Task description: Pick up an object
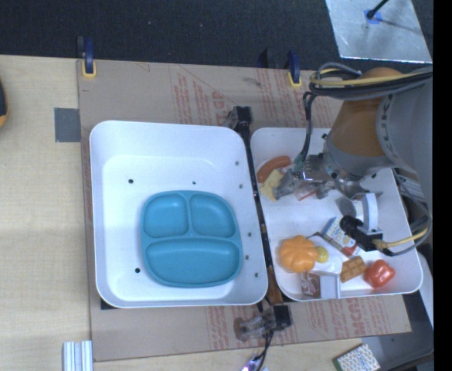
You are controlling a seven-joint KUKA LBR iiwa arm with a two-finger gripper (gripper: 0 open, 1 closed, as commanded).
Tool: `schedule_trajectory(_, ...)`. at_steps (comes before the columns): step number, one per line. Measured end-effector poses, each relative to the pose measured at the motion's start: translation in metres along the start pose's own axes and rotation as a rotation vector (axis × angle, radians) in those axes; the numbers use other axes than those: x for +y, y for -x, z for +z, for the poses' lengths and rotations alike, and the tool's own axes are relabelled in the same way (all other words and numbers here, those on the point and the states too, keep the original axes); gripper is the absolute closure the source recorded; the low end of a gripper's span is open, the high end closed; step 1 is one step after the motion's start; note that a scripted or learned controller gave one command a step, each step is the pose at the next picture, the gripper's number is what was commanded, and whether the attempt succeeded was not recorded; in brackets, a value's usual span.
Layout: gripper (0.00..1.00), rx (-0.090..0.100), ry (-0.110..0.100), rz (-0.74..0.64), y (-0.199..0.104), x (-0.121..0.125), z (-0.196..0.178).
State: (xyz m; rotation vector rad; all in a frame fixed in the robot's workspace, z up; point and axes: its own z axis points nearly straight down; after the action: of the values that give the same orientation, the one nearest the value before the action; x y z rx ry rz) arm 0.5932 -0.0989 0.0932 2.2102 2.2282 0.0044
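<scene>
A small yellow block [273, 179] is seen in the right bin [408, 221], upper left corner, beside a red sausage [274, 165]. The jaws [290, 184] are just beside it; their state cannot be told. No writing can be read.

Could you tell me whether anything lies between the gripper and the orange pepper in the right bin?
Nothing visible does. The gripper sits low at the far-left end of the right bin, by a sausage-like item; the orange pepper lies nearer the camera, with bare white floor between them.
</scene>
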Motion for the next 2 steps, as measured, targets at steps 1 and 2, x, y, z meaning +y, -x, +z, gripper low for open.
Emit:
schedule_trajectory(1,0.0,-0.001,-0.006,0.002,-0.003,0.059,0.001)
schedule_trajectory(2,0.0,0.002,-0.019,0.008,0.012,-0.082,0.002)
